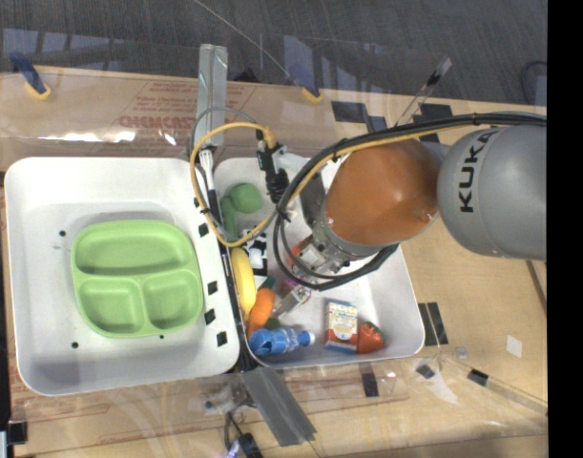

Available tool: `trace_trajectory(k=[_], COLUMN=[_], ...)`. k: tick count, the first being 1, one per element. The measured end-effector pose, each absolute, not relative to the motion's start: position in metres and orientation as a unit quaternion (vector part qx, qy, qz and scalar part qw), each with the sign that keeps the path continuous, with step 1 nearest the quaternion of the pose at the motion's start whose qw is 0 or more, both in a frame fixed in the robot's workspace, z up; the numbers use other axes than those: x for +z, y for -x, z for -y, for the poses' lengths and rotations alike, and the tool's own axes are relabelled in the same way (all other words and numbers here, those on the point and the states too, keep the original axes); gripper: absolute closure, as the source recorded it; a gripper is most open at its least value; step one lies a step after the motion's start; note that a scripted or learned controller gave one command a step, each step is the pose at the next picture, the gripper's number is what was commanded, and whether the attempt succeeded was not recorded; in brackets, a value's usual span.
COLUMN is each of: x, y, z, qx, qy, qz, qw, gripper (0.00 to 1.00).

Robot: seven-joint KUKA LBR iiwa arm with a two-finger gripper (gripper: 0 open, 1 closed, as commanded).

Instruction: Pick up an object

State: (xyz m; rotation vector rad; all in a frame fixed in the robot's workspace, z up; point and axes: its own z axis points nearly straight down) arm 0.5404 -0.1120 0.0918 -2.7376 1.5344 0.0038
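Orange carrot (261, 306) sits by my claw (293, 299) in the rt bin (406, 299); can't tell if claw's pinching.

The grey arm (491, 194) reaches in from the right edge, its thick link lying nearly level. It ends in the orange band (379, 197), a rounded dome that faces the camera and hides much of the wrist below. Black and yellow cables loop around the band and wrist. The gripper (293, 294) hangs beneath and to the left of the band, pointing down; its fingertips are too cluttered to read.
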Motion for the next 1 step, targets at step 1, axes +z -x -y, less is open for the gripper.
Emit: trace_trajectory(k=[1], x=[0.1013], y=[-0.5408], z=[0.1108], qx=[0.0016], qy=[0.873], qz=[-0.487], qw=[0.002], gripper=[1.0])
